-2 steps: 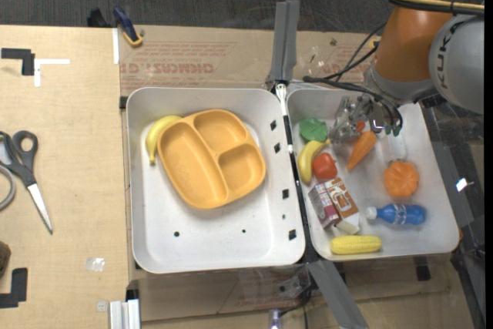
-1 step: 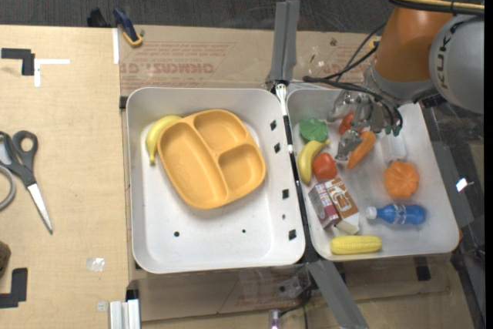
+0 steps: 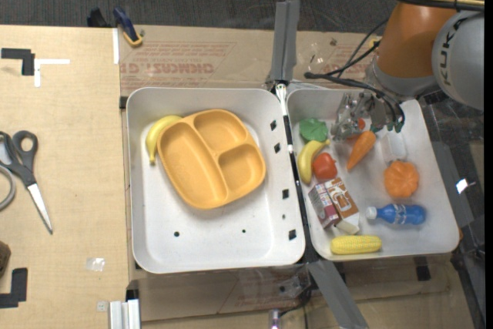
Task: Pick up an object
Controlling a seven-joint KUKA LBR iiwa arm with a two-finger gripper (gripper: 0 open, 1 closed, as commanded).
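Note:
My gripper (image 3: 351, 124) hangs low over the back of the right bin (image 3: 431, 243), under the grey arm with the orange band (image 3: 412, 38). Its tip sits just above the upper end of an orange carrot (image 3: 360, 150), which lies slanted on the bin floor. Whether it touches the carrot is unclear. A green item (image 3: 312, 129) lies just left of the gripper. Below it are a yellow banana (image 3: 307, 159) and a red pepper (image 3: 324, 165).
The right bin also holds an orange fruit (image 3: 401, 179), a blue bottle (image 3: 397, 215), a corn cob (image 3: 356, 244) and a snack box (image 3: 333, 202). In the left bin (image 3: 208, 243) are an orange divided plate (image 3: 212, 158) and a banana (image 3: 156, 136). Scissors (image 3: 27, 173) lie at the far left.

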